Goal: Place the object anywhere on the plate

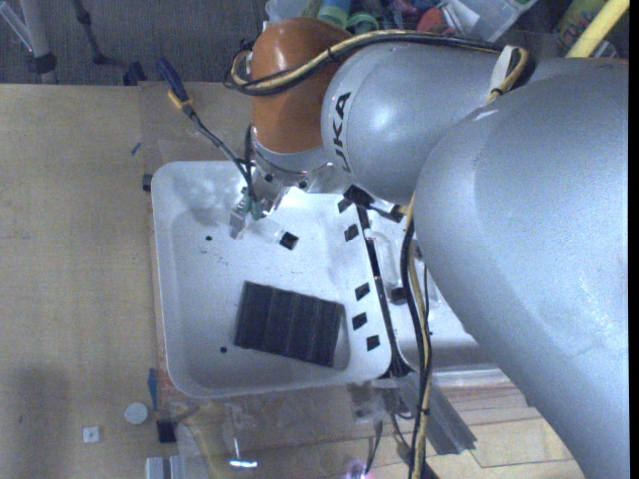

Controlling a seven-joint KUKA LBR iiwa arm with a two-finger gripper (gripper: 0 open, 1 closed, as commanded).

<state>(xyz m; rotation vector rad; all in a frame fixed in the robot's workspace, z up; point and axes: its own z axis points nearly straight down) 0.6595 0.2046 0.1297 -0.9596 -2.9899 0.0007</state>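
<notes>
While the tool (247,211) is hovered low in the white bin (180,297), its opening impossible to tell, the dark ridged plate (289,323) is seen below-right, so any release now could miss.

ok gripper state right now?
Gripper: low over the far corner of the left bin; open or shut cannot be told.

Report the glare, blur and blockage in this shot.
Camera view: glare washes out the white bin's far corner; the grey arm looms soft and large, blocking the right side; the gripper is small and blurred; the dark ribbed plate reads clearly.
</notes>
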